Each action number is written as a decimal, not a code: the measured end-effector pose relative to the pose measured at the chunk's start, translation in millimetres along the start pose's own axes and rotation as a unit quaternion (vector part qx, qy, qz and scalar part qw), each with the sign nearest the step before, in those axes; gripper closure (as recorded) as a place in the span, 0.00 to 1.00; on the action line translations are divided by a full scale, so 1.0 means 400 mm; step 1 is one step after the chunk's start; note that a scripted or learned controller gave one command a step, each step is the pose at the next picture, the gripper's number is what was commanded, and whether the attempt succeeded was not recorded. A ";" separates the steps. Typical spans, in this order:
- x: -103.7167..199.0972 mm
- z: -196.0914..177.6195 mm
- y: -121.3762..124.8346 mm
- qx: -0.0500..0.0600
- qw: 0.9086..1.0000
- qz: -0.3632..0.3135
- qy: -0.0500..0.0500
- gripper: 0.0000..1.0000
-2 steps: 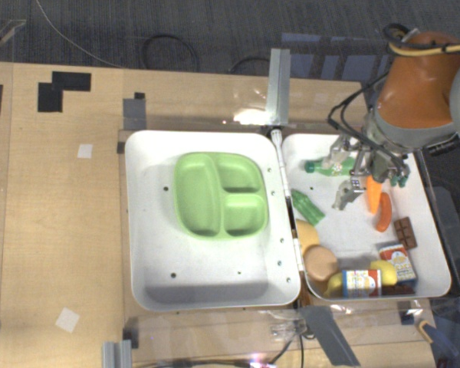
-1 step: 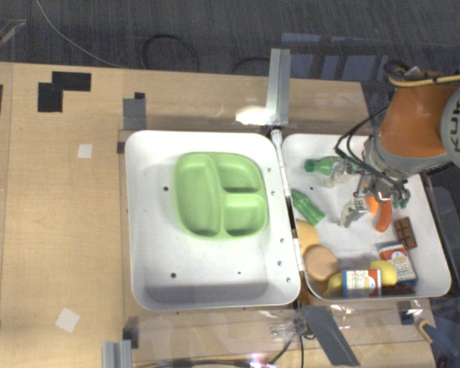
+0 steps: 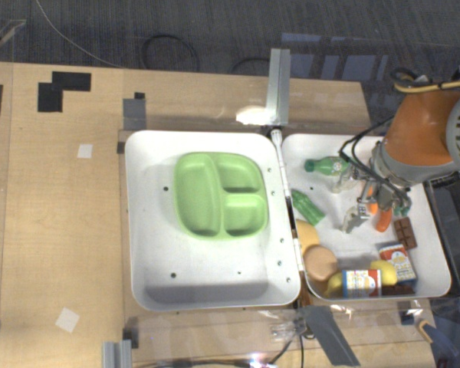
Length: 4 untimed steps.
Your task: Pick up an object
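Orange carrot [image 3: 382, 218] lies in the right bin [image 3: 438, 271], long axis near upright, running 12 to 6 o'clock. Gripper [image 3: 362, 211] at its 9 o'clock, fingers spread, gripping nothing. One green bottle [image 3: 322, 165] at 11 o'clock of gripper. One green tray [image 3: 218, 195] in left bin [image 3: 149, 228].

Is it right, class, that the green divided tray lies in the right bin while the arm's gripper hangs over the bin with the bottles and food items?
Not quite. The camera view shows the green divided tray in the left bin, not the right one. The rest stands: the gripper hangs over the right bin, which holds the bottles and food items.
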State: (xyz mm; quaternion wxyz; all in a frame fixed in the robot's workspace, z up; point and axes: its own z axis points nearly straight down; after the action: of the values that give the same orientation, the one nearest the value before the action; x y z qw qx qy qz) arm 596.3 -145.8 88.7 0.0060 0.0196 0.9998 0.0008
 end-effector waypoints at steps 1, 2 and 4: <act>-0.010 -0.030 0.004 0.000 1.000 -0.003 -0.004 1.00; -0.009 -0.029 0.004 0.000 1.000 -0.004 -0.004 0.00; -0.005 -0.031 0.013 0.002 1.000 -0.018 -0.005 1.00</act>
State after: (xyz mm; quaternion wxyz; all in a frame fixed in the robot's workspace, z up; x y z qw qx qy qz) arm 598.4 -140.8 101.0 0.0106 0.0013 0.9999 -0.0013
